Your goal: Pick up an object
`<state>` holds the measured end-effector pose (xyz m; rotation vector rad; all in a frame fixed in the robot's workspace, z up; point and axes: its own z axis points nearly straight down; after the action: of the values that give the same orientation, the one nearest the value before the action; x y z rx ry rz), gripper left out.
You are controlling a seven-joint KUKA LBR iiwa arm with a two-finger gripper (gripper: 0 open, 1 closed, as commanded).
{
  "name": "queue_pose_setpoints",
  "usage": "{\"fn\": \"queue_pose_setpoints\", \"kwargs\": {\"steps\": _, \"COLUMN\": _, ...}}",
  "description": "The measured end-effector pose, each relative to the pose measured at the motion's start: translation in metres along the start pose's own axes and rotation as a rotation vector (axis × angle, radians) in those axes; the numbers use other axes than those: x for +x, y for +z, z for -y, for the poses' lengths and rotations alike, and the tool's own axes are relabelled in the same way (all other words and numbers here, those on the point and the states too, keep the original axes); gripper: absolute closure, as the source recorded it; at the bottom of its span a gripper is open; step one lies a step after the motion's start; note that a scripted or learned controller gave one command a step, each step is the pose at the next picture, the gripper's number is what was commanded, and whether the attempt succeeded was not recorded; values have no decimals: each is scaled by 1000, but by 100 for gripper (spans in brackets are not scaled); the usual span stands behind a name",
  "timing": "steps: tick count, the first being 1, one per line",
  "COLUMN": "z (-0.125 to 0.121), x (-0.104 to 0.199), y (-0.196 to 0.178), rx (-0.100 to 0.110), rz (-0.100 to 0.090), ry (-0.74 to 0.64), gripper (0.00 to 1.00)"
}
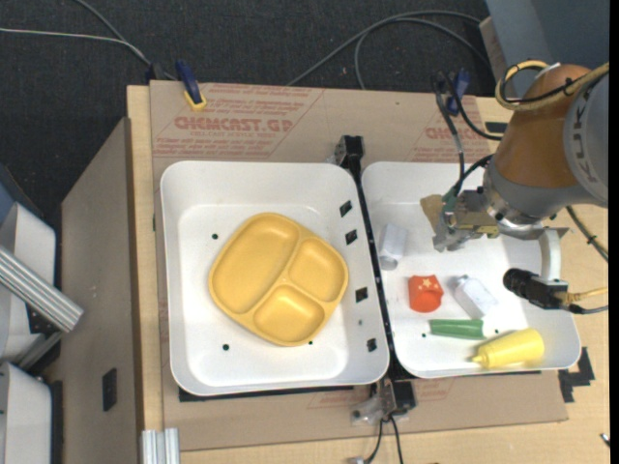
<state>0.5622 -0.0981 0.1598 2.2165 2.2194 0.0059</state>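
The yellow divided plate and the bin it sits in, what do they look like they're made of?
The plate looks like molded plastic with a matte to satin finish: even yellow color, soft rounded ridges between its three compartments, only dull highlights. The left bin looks like thin formed white plastic, slightly glossy, with rounded corners and a smooth rolled rim. Neither can be confirmed by sight alone.

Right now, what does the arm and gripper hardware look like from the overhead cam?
The arm is grey with a broad orange band above the wrist and part of dark "KUKA" lettering on its casing. A yellow cable loops over its top; dark cables run beside it. The gripper is a compact metallic grey-tan block.
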Motion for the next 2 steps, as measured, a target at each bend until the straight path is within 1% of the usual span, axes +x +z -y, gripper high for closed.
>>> {"fn": "queue_pose_setpoints", "kwargs": {"steps": 1, "z": -2, "x": 6, "y": -63, "rx": -2, "rz": 0, "ry": -1, "gripper": 100}}
{"fn": "queue_pose_setpoints", "kwargs": {"steps": 2, "z": -2, "x": 7, "y": -59, "rx": 5, "rz": -1, "ry": 0, "gripper": 100}}
